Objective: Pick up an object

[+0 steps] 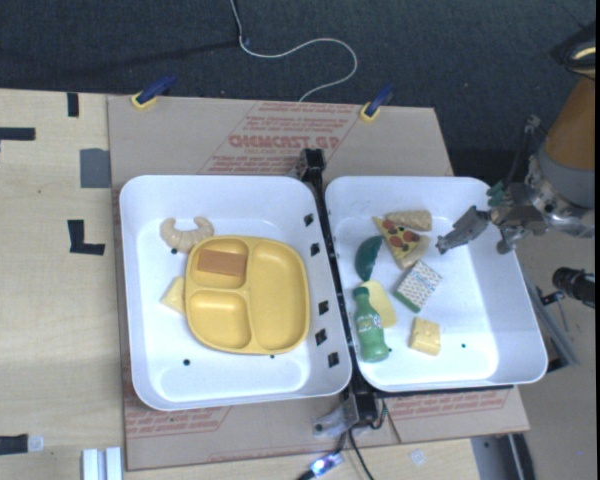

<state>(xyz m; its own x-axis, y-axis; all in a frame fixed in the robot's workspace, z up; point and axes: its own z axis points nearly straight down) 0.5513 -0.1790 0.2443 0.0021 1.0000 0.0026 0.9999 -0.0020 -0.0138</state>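
While our grey two-finger gripper (477, 230) hovers spread and empty just right of the triangular pizza-slice toy (401, 236), we see a green plastic bottle (370, 325) lying below that slice.

Yellow tray (270, 298), green bottle (370, 326), red-and-yellow pizza slice (403, 236), tan croissant (184, 232), white bins (145, 268)

The tool (480, 230) hangs over the right bin (500, 338) (toy foods inside), beside the pizza slice (403, 236).

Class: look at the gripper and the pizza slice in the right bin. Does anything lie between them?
Nothing visible does. The gripper sits above the right bin, just right of the pizza slice, with bare white floor between them.
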